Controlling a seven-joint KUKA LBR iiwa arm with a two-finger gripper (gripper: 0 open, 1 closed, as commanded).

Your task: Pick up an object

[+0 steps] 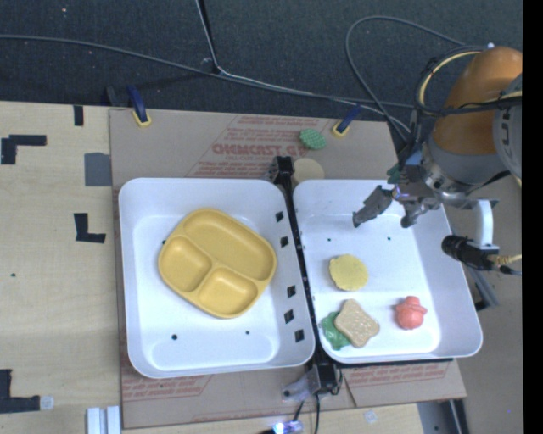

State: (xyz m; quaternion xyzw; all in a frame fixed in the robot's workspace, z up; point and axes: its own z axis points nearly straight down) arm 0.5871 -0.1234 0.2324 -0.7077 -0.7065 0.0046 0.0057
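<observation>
Tray [217, 263] in L bin [136, 203]; toys [349, 272] prob. R

Bright, even overhead light; soft shadows; slightly grainy, mild blur.

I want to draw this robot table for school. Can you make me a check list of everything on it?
Surface: brown bench board bearing a left bin and a right bin, side by side.
Job's things: yellow round piece, toast piece lying on a green leaf, red piece, all in the right bin.
Clutter: yellow divided tray in the left bin; green waffle piece behind the bins.
Grippers: gripper open, above the right bin's far end, holding nothing.
Cables: black cables behind the bench.
Surroundings: dark floor.
</observation>
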